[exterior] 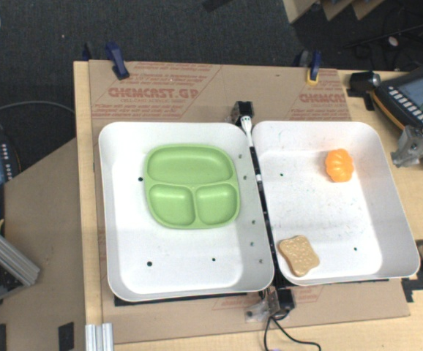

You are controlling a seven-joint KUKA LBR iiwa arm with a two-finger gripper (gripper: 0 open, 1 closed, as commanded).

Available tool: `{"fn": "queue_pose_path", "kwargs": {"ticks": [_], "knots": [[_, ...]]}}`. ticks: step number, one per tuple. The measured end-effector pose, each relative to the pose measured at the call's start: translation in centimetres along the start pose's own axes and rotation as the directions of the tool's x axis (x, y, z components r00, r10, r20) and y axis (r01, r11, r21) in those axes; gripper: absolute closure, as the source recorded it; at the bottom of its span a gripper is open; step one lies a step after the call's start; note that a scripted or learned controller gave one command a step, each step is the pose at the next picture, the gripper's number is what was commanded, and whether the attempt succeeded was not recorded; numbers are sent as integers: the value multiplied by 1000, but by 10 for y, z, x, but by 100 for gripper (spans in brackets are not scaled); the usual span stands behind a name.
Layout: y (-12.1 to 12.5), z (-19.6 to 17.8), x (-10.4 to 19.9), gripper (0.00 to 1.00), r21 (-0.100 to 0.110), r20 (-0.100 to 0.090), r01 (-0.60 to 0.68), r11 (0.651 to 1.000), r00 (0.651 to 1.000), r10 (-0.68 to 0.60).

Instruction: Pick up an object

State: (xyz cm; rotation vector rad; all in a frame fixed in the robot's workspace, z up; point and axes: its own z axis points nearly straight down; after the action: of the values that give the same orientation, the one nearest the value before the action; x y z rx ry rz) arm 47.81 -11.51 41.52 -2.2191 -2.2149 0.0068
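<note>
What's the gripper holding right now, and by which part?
Nothing is held. The orange toy and the cracker lie loose in the right bin; the green plate sits in the left bin.

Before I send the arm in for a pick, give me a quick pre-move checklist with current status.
1. Targets present in right bin: orange toy and cracker - ok.
2. Orange toy stands apart from walls and other items - ok.
3. Cracker sits close to the bin's near-left corner; finger room there - cannot tell.
4. Green tray lies flat in left bin - ok.
5. Gripper ready and open - cannot tell.
</note>
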Motion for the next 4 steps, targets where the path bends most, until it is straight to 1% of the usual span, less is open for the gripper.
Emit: {"fn": "queue_pose_path", "kwargs": {"ticks": [1, 2, 3, 4], "knots": [[1, 79, 11, 100, 1, 0, 2, 1000, 1000, -2], [27, -76, -53, 100, -29, 11, -3, 1000, 1000, 3], [0, -3, -52, 100, -2, 0, 0, 1000, 1000, 0], [1, 95, -47, 100, 3, -2, 1, 1000, 1000, -1]]}}
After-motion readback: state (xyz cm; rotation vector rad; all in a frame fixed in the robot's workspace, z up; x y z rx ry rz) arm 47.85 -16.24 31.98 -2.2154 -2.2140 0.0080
